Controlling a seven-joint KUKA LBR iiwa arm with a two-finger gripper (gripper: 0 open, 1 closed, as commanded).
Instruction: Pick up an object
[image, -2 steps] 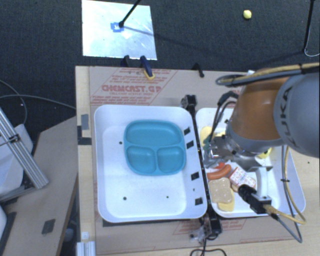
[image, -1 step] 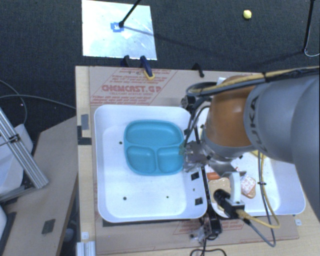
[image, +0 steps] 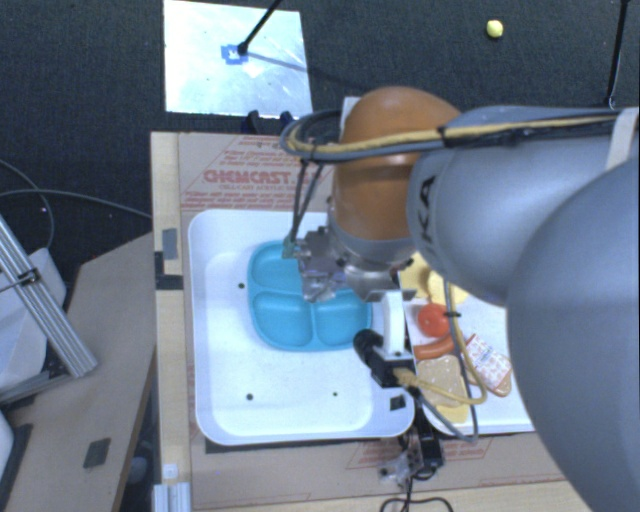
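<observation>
A blue divided plate lies in the left white bin, toward its far right side. My gripper hangs low over the plate's right half, right at its surface, and the wrist and orange band above hide part of the plate. I see nothing lifted off the bin floor.
The right bin holds a red round thing, an orange sausage-like piece, a tan slice and a small printed packet. The big grey arm covers most of that bin. Cardboard lies beyond the bins.
</observation>
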